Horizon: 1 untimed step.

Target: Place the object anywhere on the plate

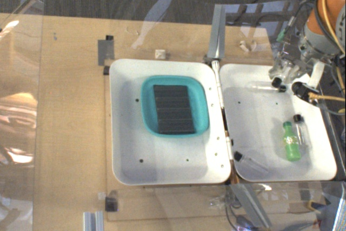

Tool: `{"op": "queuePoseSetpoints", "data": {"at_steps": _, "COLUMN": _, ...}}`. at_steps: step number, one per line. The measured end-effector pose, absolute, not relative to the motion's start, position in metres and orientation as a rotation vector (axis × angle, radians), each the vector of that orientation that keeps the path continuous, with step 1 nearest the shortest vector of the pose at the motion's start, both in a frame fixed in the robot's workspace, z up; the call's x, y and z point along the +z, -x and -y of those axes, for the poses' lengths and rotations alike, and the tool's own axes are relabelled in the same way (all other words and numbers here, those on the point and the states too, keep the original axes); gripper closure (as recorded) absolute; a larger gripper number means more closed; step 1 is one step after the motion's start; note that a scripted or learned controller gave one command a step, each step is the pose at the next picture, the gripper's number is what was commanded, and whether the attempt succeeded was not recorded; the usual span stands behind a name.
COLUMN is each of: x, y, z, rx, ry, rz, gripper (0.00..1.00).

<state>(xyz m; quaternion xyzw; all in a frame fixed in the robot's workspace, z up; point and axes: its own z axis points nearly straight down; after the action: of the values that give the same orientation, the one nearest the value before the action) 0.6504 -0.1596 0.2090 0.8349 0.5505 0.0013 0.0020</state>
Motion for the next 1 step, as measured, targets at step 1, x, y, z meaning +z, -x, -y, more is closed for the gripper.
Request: {"op": "queuePoseSetpoints", "data": {"at_steps": 1, "x": 0.1209, "y": -0.6357, "z": 0.0923, "rx": 0.004, "ry": -2.303, "rz": -2.134, "gripper": 1.0}}
